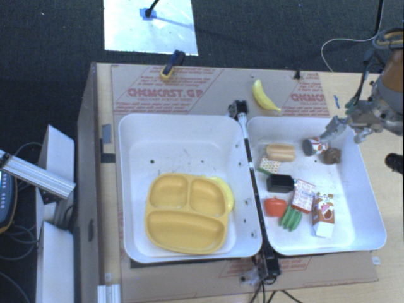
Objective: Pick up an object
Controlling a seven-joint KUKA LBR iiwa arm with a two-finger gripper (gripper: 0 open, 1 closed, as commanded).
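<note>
The right bin (366,188) holds several small items. A tan bun (280,152), a small grey and red can (314,146) and a brown lump (331,155) lie along its far side. Further forward are a checkered piece (270,166), a black block (279,183), a red and white packet (303,196), a small carton (324,214), a red vegetable (275,207) and a green one (290,219). My gripper (346,131) hangs over the bin's far right corner, just above the can and the lump. It is open, with nothing between its fingers.
The left bin (136,169) carries a yellow divided plate (187,212). A yellow banana (265,96) lies on the cardboard behind the bins. A black and white divider strip (249,156) runs between the bins. Cables hang at the far right.
</note>
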